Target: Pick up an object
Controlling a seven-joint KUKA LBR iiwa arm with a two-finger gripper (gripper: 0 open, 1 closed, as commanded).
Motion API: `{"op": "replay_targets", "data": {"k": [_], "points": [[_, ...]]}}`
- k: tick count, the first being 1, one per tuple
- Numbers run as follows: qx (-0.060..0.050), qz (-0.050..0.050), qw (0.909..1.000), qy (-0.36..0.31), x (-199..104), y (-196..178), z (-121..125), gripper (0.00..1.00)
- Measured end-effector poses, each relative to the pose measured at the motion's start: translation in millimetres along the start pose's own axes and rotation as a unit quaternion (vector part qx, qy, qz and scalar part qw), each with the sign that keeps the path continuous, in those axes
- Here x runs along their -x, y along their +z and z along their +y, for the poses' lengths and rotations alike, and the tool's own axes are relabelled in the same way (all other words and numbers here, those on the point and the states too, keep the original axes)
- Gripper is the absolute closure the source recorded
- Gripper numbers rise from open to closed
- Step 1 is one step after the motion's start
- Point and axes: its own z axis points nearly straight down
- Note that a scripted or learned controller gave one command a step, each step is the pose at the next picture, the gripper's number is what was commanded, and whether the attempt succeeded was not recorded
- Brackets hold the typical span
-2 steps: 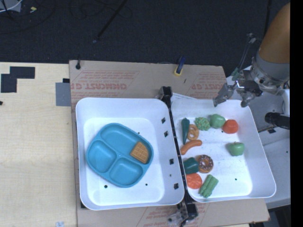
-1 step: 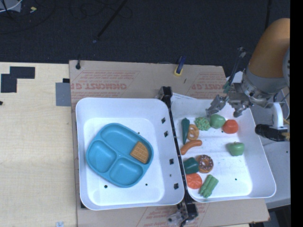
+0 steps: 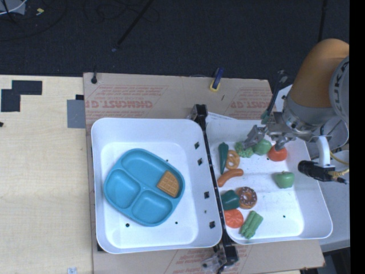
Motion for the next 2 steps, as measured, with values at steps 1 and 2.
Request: {"op": "replay_targets", "data": {"k": [1, 2], "points": [[0.0, 0.0, 1.0, 0.0, 3, 61, -7, 0.0], [0.003, 0.0, 1.0, 0.001, 1, 108, -5, 0.0]]}}
